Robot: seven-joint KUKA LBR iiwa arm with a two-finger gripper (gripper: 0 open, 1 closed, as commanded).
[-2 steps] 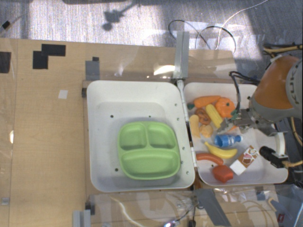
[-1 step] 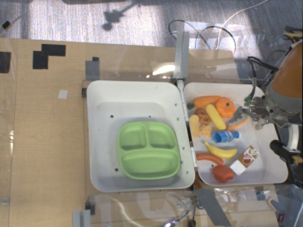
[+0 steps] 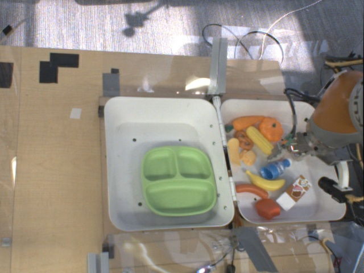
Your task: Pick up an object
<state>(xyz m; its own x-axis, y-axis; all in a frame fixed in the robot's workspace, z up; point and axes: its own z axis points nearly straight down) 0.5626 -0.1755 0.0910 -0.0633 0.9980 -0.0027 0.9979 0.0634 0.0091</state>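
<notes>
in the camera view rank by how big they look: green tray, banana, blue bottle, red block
1. green tray
2. banana
3. blue bottle and red block: look about alike, so no ranking between them.

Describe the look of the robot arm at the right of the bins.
The arm is bulky and rounded, with an orange band above a grey wrist section. A black cable curves along it toward the metallic gripper, and a black and white part sits lower right.

- A rounded orange band is seen on the arm (image 3: 340, 104).
- A grey section is set below it.
- Black cable is run along the wrist.
</notes>
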